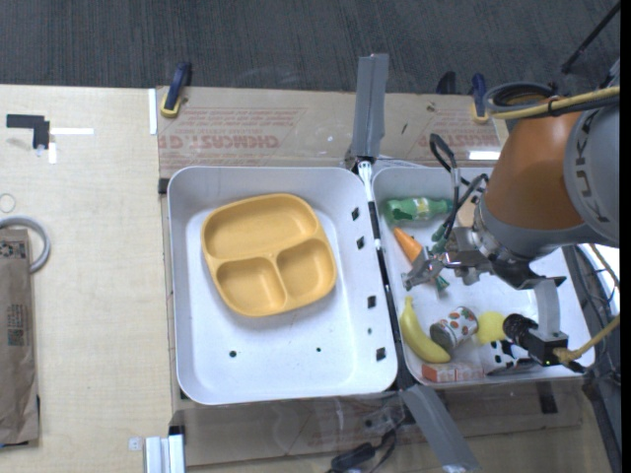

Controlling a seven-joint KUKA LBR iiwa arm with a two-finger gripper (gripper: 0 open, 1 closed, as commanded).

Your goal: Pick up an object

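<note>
My gripper [426,270] hangs low over the middle of the right bin [386,187], reaching in from the right. Just up and left of it lies an orange carrot [405,243], very close to the gripper's tip. A green bottle [418,208] lies on its side at the bin's far end. A banana [418,334] lies along the bin's near left side, below the gripper. Beside the banana sit a small patterned can [455,328] and a yellow object [490,328]. The arm's body hides the right part of this bin.
The left bin [197,343] holds a yellow divided plate [268,254]. A black-and-white object [513,351] lies in the right bin's near right corner. A grey divider post [371,106] rises between the bins at the back. Cables run along the arm's right side.
</note>
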